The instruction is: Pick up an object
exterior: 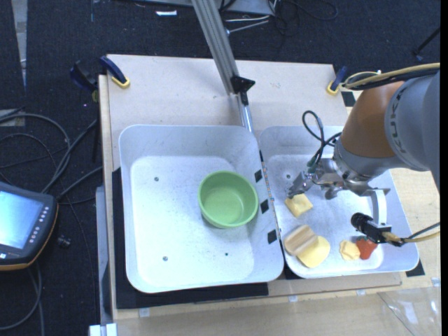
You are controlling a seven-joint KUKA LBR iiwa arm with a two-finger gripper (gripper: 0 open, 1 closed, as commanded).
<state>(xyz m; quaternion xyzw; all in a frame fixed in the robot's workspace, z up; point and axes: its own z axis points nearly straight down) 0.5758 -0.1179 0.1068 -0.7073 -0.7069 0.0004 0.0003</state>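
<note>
One green bowl (227, 199) sits in the left bin (140, 152). The right bin (280, 142) holds perhaps four yellow pieces; the gripper (302, 184) hangs just above one yellow block (299, 205), its opening unreadable.

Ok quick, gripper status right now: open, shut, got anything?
Gripper: over the right bin, just above the pale yellow block. Open or shut cannot be told, and no object is seen held.

Pale wooden worktop (175, 93) carried two shallow white bins side by side, left bin (140, 187) and right bin (399, 254), edges touching.
</note>
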